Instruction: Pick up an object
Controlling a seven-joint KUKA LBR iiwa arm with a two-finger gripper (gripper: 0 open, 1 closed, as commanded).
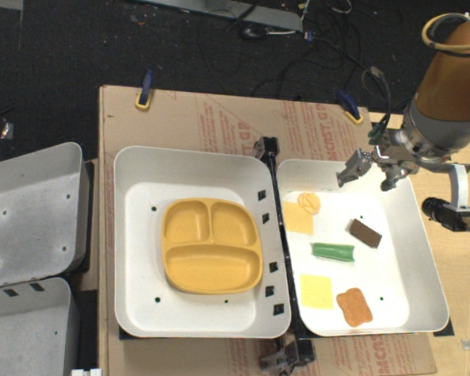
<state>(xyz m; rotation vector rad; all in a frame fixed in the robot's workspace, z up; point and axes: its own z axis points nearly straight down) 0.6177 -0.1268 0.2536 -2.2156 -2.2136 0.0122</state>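
End effector [371, 175] hangs spread, holding nothing, above right bin's [421, 258] far edge.

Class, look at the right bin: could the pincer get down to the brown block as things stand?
Probably yes. The pincer hangs open above the right bin, and the brown block lies apart from the green piece, nothing covering it.

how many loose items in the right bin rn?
6, all in the right white bin: round orange waffle piece, flat orange square, brown block, green bean pod, flat yellow square, orange-brown toast-shaped piece. None look hidden.
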